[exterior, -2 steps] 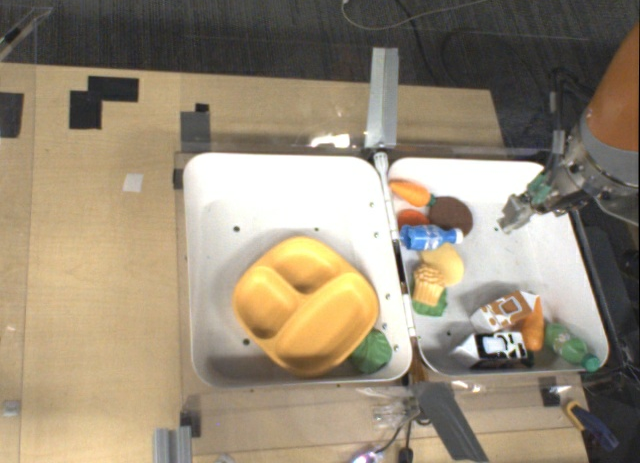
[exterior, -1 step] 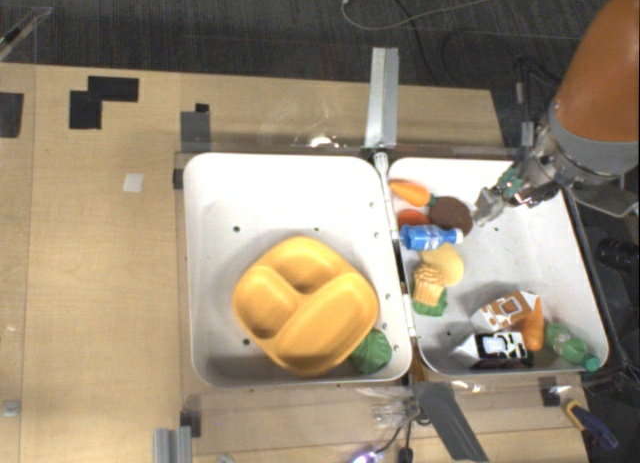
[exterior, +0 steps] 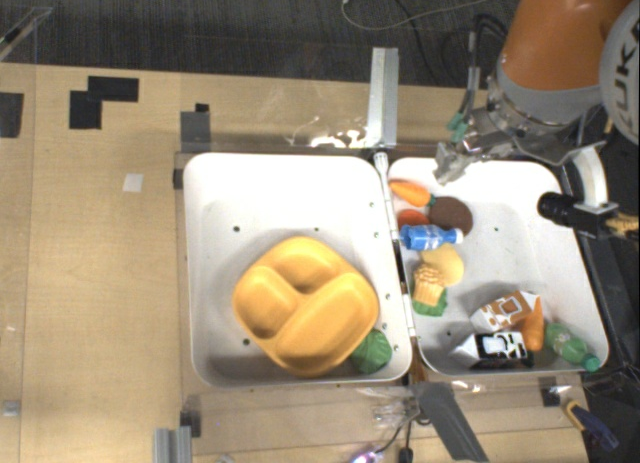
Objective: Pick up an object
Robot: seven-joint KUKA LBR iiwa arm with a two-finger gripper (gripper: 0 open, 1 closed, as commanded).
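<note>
Two bins, arm over rt bin's far edge.
Near: yellow divided plate upside down in left bin, green item just beside. Rt bin: small carton, green bottle, corn, blue bottle, brown disc, carrot. Far: gripper above carrot, nothing seen in it; can't tell if clenched.
</note>
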